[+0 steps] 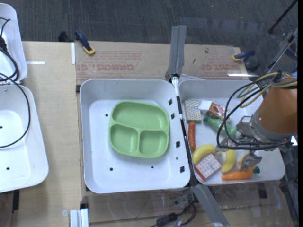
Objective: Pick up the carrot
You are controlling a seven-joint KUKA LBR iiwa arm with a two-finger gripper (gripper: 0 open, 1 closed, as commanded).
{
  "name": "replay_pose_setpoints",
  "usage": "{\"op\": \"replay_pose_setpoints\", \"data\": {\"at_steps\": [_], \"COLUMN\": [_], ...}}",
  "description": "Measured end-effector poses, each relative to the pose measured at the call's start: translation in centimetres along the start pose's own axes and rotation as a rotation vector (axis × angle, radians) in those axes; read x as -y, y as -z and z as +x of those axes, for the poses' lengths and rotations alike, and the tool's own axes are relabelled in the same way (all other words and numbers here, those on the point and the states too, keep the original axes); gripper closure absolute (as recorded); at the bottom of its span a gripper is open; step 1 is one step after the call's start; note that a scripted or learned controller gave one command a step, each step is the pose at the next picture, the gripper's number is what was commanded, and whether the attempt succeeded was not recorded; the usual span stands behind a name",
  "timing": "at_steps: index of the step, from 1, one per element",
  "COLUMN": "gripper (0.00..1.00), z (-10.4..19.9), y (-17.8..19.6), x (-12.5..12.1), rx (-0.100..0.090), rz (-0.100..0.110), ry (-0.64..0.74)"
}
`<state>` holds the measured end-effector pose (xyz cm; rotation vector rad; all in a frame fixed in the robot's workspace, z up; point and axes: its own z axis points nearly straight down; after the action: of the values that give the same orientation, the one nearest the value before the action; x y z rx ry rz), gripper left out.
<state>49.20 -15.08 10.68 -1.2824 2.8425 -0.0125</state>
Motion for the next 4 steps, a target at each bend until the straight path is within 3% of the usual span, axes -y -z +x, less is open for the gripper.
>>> {"op": "replay_pose_setpoints", "data": {"at_steps": [1,2,3,4], "gripper": [0.00,0.00,0.00,1.00], "z": [-3.3,-3.3,5.7,5.5], "y": [-1.6,-1.6,-1.4,-0.5], "x": [5.5,5.6,3.3,3.3], "rx": [-0.009,-0.009,-0.008,-0.004], "rz": [-0.019,-0.019,-0.021,-0.020], "ry": [0.352,0.352,0.492,0.488]}}
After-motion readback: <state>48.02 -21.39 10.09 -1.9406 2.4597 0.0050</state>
